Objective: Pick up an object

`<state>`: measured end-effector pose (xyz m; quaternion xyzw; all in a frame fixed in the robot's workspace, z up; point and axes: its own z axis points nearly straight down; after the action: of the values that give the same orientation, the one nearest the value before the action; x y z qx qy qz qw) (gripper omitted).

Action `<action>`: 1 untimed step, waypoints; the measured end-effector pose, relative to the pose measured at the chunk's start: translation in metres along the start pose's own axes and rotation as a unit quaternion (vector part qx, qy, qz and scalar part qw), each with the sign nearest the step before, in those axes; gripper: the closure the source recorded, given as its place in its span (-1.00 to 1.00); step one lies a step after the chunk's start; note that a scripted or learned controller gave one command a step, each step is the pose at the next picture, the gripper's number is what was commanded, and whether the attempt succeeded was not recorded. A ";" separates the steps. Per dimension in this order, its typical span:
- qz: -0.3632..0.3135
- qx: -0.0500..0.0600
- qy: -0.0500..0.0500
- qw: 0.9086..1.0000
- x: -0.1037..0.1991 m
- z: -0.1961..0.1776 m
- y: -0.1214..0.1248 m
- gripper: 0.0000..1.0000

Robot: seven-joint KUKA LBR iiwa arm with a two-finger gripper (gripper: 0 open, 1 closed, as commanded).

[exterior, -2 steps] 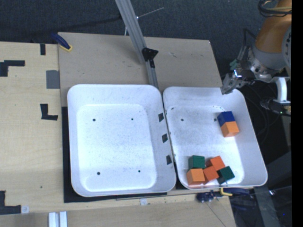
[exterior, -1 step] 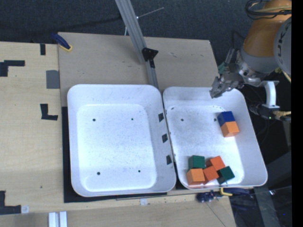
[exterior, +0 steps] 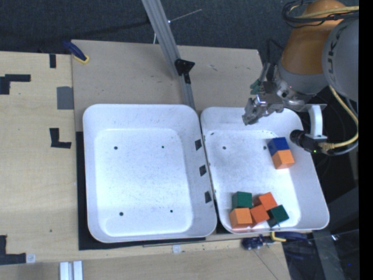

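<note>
— Looking down at the bench (exterior: 35,156) first: why two bins?

— One to draw from, one spare, I'd judge. The left bin (exterior: 143,171) has nothing in it; the right bin (exterior: 218,174) holds all the blocks.

— And the arm (exterior: 326,39)?

— It reaches in from the right and hangs over the right bin's far rim, with the gripper (exterior: 254,114) pointing down. It sits above the blocks, not among them, so nothing is picked yet.

— Is the claw spread or pinched?

— Too small and dark to tell from here; I can't say.

— What could it take?

— Nearest are a blue block (exterior: 278,144) touching an orange block (exterior: 283,158) by the right wall. Well apart, at the near rim, a cluster: a green block (exterior: 242,200), two orange, one more green, packed close. The pair looks the easier reach.
</note>
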<state>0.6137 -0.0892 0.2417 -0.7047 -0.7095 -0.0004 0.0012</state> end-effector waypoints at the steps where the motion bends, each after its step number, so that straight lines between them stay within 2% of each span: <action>1: 0.000 0.001 0.000 1.000 0.059 -0.003 -0.020 1.00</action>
<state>0.5938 -0.0299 0.2448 -0.7044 -0.7098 -0.0001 0.0017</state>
